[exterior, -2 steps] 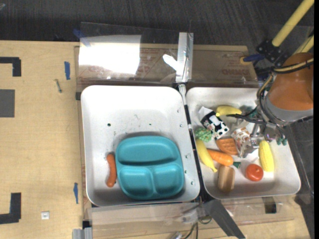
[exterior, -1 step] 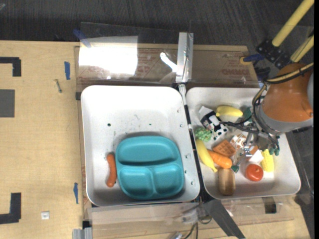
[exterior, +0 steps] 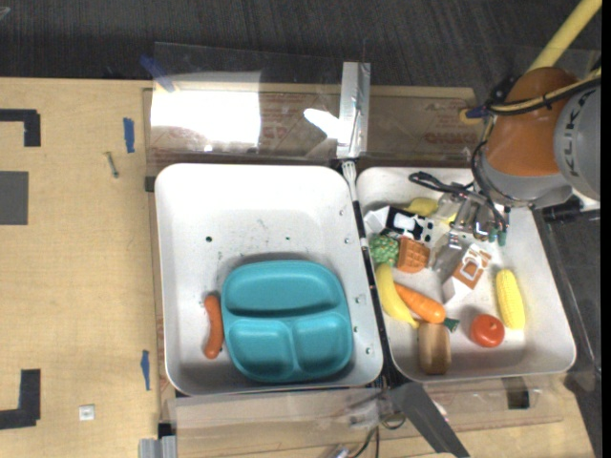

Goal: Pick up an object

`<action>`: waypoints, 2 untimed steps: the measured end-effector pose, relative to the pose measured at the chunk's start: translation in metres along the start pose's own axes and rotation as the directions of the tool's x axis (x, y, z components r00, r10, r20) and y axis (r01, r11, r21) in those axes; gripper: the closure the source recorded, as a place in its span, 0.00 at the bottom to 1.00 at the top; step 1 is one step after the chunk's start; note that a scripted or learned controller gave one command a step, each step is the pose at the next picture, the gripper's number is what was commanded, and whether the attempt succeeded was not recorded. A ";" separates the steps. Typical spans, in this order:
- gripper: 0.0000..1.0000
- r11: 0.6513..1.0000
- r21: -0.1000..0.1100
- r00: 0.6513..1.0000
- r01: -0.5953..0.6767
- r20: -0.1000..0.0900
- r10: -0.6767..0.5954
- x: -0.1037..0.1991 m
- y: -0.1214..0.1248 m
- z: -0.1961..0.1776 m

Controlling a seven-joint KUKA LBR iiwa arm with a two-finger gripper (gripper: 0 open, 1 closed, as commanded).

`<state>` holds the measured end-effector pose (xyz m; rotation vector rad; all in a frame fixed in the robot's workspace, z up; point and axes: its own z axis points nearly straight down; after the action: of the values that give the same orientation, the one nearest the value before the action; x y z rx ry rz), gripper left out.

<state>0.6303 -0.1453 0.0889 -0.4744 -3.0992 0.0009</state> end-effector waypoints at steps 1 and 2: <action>0.00 0.997 -0.001 0.997 0.079 0.015 -0.079 0.052 -0.035 0.001; 0.00 0.999 -0.004 0.999 -0.038 0.017 0.038 0.123 -0.025 0.000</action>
<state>0.5052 -0.1327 0.0892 -0.5363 -3.1064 -0.0001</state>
